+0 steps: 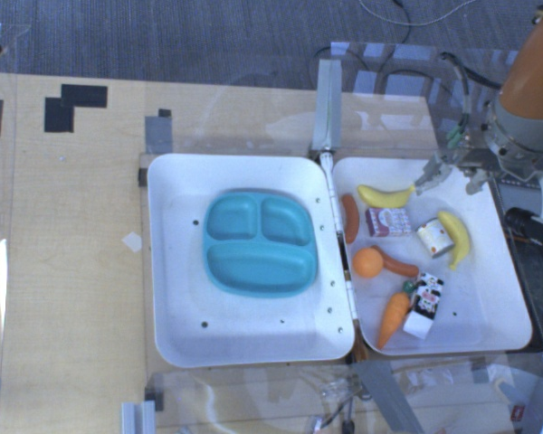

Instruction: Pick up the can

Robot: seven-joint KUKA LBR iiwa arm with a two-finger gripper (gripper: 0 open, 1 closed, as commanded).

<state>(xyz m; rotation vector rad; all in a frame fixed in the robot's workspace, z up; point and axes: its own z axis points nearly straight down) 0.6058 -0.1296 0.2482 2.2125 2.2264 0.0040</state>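
The can [387, 221], small with a dark red and white label, lies on its side in the right bin [489, 328], just below a yellow banana [385, 195]. My gripper [451, 180] hangs over the bin's far right part, to the upper right of the can and apart from it. Its two fingers are spread open with nothing between them. The grey wrist with the orange band [536, 75] rises above it at the right edge.
The right bin also holds a red sausage [349, 217], a small white container [433, 237], a second banana [456, 239], an orange [368, 262], a carrot [394, 318] and a black-and-white carton [424, 300]. The left bin [172, 324] holds a blue divided plate [258, 243].
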